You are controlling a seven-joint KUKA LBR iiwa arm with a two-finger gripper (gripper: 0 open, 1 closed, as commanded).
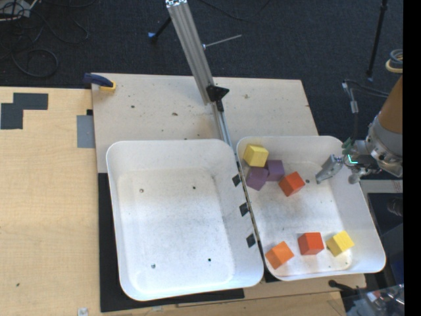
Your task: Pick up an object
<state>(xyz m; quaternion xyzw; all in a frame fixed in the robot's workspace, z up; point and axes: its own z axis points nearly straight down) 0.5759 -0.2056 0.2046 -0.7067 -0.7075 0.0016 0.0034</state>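
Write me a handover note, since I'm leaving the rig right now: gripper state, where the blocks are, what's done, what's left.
Gripper: above the right bin's upper right part, nothing seen between its fingers.
Upper cluster: yellow block, two purple blocks, red-orange block.
Near the front wall: orange block, red block, second yellow block.
Done: no pick yet.
Left: grasp and lift one block; the red-orange one is nearest.

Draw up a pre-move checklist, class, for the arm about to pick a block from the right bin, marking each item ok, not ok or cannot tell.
1. Blocks present in right bin: ok, seven.
2. Gripper over that bin: ok.
3. Nothing already between its fingers: ok.
4. Nearest target, red block, free on the gripper's side: ok.
5. Purple blocks separated for grasping: not ok, touching.
6. Gripper height above floor: cannot tell.
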